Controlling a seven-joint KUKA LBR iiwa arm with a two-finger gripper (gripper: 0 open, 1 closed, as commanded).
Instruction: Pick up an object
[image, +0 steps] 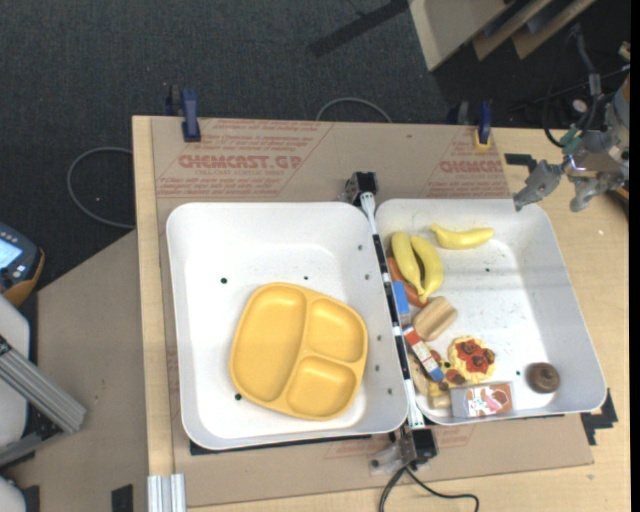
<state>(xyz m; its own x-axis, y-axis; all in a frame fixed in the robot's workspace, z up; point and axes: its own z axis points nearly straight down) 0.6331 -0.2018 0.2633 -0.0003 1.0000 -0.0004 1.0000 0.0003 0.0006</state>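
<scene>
White plastic bins (190, 300) were seen side by side on the bench, the left one bearing a yellow tray (298, 348), the right bin (560, 290) bearing the loose items. The gripper (560, 185) was seen at about two o'clock in the view, above the right bin's far right corner and outside its rim. Its two fingers were spread wide apart, and nothing was held between them.

No object had been picked up yet, so the step in hand was judged to be the approach. A single banana (462, 236) lay apart from the rest near the far wall, at about eight o'clock from the jaws and near them. It was judged the easiest target, since free space was left on both sides. A banana pair (417, 262), a bun (434, 319), a pizza slice (470, 357) and a card (482, 400) were crowded along the left wall and the near wall, further off toward seven o'clock. A donut (543, 377) lay alone at about six o'clock from the jaws, well apart from them.

For a sound grasp, the jaws would best be brought straight down over the single banana's middle, with the fingers set across its narrow width, not along its curve. The spread should be kept until the fingers straddle the fruit.
</scene>
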